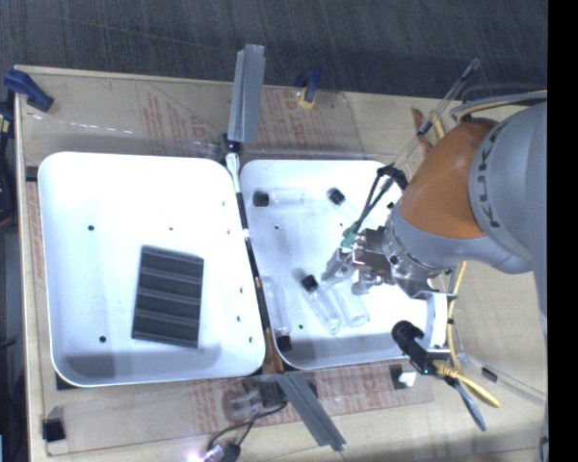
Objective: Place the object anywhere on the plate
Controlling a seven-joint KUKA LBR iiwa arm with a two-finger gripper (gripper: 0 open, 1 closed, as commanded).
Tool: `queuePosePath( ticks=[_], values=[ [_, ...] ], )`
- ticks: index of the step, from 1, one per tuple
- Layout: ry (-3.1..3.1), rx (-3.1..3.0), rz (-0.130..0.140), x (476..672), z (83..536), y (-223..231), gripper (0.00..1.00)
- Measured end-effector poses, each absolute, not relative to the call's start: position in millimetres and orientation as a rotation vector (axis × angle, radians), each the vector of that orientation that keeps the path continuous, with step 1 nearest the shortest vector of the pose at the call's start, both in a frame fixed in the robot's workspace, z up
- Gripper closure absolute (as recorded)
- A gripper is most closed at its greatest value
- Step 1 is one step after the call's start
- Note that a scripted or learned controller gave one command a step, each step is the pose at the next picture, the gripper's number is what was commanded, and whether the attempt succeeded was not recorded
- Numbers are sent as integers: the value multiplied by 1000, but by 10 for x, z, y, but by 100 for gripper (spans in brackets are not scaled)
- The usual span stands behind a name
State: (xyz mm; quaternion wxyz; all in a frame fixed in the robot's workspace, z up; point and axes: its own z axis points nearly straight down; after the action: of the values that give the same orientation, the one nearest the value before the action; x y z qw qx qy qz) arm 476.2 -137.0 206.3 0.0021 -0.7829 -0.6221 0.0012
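The plate [169,296] is a dark grey ridged rectangle lying flat in the left bin [77,176]. Small black objects lie in the right bin [299,176]: one [309,283] near the middle, one [261,199] at the back left and one [335,196] at the back. My gripper [339,311] hangs low over the right bin's front half, just right of the middle black piece. Its two clear fingers [322,308] stand apart, and I see nothing between them.
A fourth black piece [283,341] sits by the right bin's front left corner. The divider rim [246,248] runs between the bins. The arm's orange band [443,186] and grey wrist cover the right bin's right side. Pliers [467,385] lie on the bench at the front right.
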Motion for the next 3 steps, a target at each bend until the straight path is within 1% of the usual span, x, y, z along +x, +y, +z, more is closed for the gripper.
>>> queuePosePath(
  ticks=[1, 2, 3],
  values=[
    [-1849, -2535, 4, 5202, 2070, -295, 100],
    [-1628, -2682, 7, 6139, 2556, 1021, 100],
    [-1485, -2764, 14, 4968, 1532, 1317, 100]
  ],
)
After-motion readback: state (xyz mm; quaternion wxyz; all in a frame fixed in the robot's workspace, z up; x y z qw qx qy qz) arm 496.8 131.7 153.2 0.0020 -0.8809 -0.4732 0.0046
